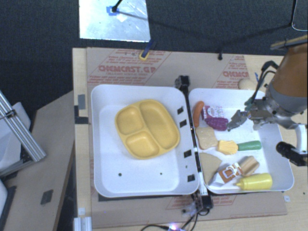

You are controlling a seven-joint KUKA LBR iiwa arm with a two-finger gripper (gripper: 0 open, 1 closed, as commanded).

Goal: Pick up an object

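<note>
Seen at far left: edge of a metal frame (17, 134) w/ angled rails, beside the bench. Further right, sat in the left bin (108, 177) – a yellow divided plate (147, 128), three compartments, lying flat and tilted a bit, roughly mid-bin, nothing on it. Above the bins, on dark floor, lay a shiny square sheet (114, 12) w/ a blue bit on it; a small yellow clip (144, 55) rested at the top edge of the cardboard under the bins. Between the bins ran a black divider strip (188, 134). Crowded into the right bin (288, 174), from its left side: an orange-red sausage (198, 113) upright along the wall, a white-and-red packet (212, 112) just beside it, a purple piece (217, 124) touching the packet's lower edge, a tan bread slice (207, 138) below that, then a yellow-headed tool w/ green handle (239, 146) lying across mid-bin. Nearer the front: an orange-and-white carton (229, 173), a brown bun-like piece (249, 165) next to it, and a yellow squeeze bottle (255, 181) on its side along the front wall. Hung over the bin's upper right – the gripper (246, 118), fingers spread apart, nothing between them, tips near the purple piece but apart from it. Reached in from the right edge: grey arm w/ orange band (293, 73).
</note>
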